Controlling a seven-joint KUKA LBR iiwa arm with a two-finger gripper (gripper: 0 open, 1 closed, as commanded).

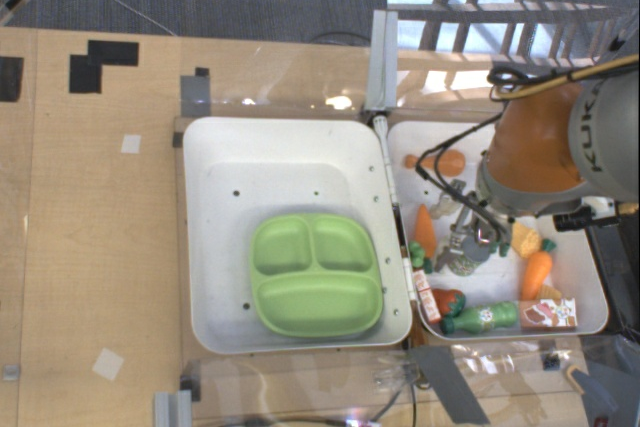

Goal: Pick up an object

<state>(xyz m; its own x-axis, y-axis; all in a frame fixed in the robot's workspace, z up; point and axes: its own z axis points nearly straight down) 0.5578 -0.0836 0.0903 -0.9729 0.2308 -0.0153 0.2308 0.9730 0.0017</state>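
Objects for picking all lie in the right bin (598,310); no single target is marked yet. Left to right: bare desk (90,245), then the left bin (210,155) holding a green divided plate (316,275) and nothing else. In the right bin: an orange carrot (425,230) near the dividing wall, a small red-labelled packet (426,299) below it, a tomato-like piece (450,300), a green bottle (483,317) lying along the front wall, a second carrot (536,273), and a juice carton (548,313) in the front corner. End effector (463,253) is low over the bin's middle, just beside the first carrot. Cannot tell its state; the wrist hides the tips. Progress: approach stage only. Nothing visibly grasped, so grasp and lift both remain.
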